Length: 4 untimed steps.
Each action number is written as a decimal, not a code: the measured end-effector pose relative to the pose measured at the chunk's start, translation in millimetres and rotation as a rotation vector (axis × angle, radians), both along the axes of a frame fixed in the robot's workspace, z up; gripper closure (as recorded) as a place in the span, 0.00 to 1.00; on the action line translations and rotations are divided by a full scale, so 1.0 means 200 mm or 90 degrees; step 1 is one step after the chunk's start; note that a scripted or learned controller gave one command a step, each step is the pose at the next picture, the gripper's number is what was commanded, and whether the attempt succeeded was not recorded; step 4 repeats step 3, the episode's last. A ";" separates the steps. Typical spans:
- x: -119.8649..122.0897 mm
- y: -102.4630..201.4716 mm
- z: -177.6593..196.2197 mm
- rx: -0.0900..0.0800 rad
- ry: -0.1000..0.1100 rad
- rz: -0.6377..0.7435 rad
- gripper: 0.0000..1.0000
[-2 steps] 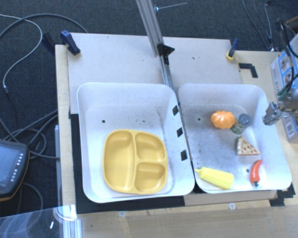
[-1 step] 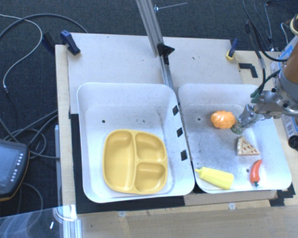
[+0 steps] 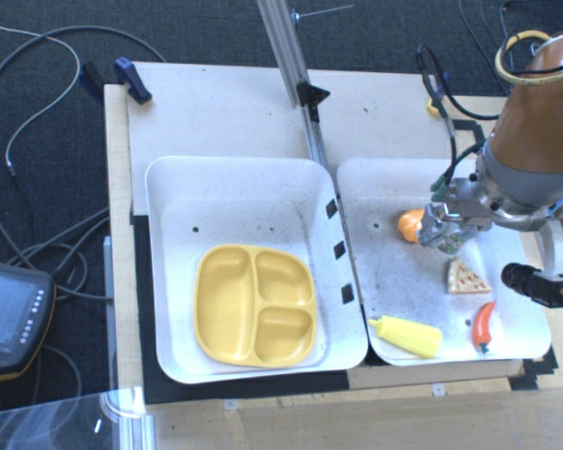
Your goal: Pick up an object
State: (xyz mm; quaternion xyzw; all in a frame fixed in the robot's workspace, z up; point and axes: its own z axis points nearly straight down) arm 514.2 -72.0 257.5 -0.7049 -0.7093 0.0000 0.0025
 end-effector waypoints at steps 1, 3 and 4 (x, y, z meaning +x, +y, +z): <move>0.02 0.23 -0.06 0.000 0.001 0.000 1.00; 0.05 0.77 -0.01 -0.001 -0.003 0.001 1.00; 0.05 0.77 -0.01 -0.001 -0.003 0.001 1.00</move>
